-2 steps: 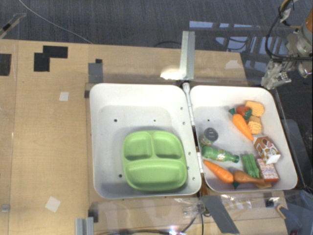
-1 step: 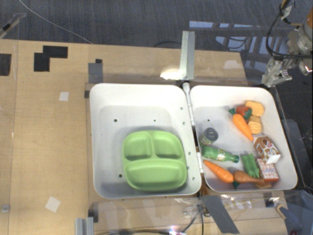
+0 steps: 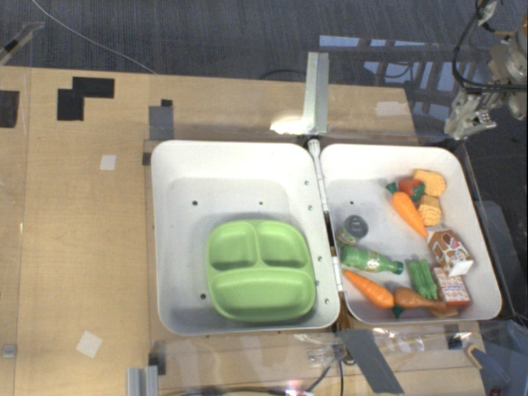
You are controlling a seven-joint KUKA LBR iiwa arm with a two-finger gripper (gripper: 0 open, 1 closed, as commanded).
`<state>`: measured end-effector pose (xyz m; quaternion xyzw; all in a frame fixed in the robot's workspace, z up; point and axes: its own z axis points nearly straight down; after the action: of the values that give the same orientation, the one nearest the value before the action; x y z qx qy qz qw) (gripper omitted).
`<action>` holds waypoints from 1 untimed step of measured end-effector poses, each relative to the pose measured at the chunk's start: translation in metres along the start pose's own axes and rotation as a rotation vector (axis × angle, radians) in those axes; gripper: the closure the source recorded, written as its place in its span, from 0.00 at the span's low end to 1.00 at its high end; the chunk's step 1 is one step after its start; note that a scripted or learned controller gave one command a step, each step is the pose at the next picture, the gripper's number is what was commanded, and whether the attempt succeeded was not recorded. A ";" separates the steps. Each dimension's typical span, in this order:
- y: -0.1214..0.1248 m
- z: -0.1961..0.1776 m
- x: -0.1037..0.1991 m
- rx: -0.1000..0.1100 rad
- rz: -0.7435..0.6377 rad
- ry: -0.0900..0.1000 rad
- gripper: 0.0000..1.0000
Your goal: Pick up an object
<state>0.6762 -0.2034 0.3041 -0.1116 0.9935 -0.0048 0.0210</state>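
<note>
Gripper [image 3: 469, 120] hangs above the far right corner of the right bin [image 3: 363, 172]; I cannot tell its fingers' state. Carrots [image 3: 407, 211], bottle [image 3: 370, 261] and other toys lie inside that bin.

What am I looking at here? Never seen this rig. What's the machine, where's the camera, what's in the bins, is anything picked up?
There is one camera, fixed above a wooden bench, looking down at a slant. The machine is a robot arm that comes in from the right; its gripper shows at the upper right, above the bench and outside both bins, with nothing visible between its fingers.

Two shallow white bins sit side by side. The left bin holds a green divided plate. The right bin holds toy food: a carrot beside corn pieces, a green bottle, a second carrot, a small dark round piece, and little printed cartons by the right wall.

So no pick has happened yet.
</note>
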 end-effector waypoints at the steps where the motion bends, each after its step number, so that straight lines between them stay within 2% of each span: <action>1: 0.000 -0.015 -0.003 0.004 0.000 -0.013 1.00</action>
<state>0.6784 -0.2026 0.3189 -0.1114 0.9934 -0.0061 0.0276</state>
